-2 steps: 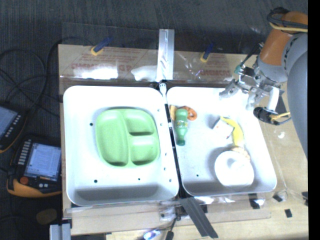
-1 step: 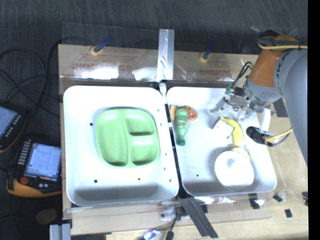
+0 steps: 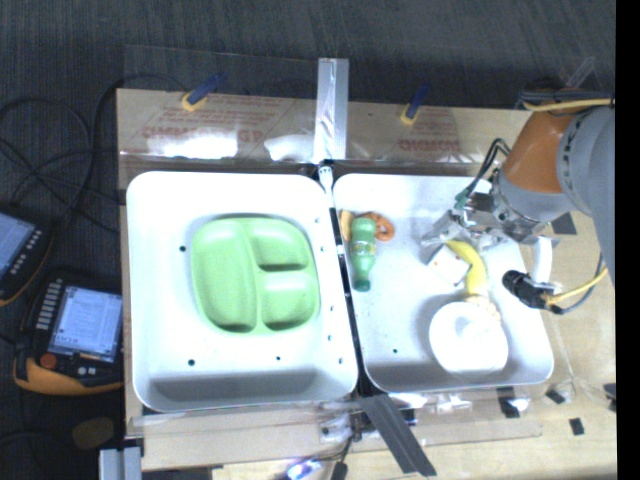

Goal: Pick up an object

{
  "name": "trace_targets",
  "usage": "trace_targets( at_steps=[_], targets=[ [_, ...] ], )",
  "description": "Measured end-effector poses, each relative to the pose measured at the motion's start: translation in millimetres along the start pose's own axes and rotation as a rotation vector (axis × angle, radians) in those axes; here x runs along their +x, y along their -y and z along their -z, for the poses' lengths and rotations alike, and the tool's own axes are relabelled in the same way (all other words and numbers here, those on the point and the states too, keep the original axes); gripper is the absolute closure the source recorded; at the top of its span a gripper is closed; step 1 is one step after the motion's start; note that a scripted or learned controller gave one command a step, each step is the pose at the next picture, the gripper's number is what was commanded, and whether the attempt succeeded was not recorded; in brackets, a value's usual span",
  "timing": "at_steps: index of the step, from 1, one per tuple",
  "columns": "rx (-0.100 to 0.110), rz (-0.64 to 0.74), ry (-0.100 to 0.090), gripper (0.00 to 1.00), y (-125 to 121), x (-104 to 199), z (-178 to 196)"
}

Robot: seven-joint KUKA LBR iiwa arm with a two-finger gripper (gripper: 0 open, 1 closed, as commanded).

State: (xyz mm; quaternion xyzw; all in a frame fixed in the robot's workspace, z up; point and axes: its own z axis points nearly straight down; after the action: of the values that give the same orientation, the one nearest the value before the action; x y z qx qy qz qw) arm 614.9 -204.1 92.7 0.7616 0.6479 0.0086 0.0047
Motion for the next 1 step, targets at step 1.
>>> trace_targets(
  at_steps=[1],
  targets=[
    [0.006, -0.007, 0.006, 1.0, 2.3, -6.0, 6.5]
  ],
)
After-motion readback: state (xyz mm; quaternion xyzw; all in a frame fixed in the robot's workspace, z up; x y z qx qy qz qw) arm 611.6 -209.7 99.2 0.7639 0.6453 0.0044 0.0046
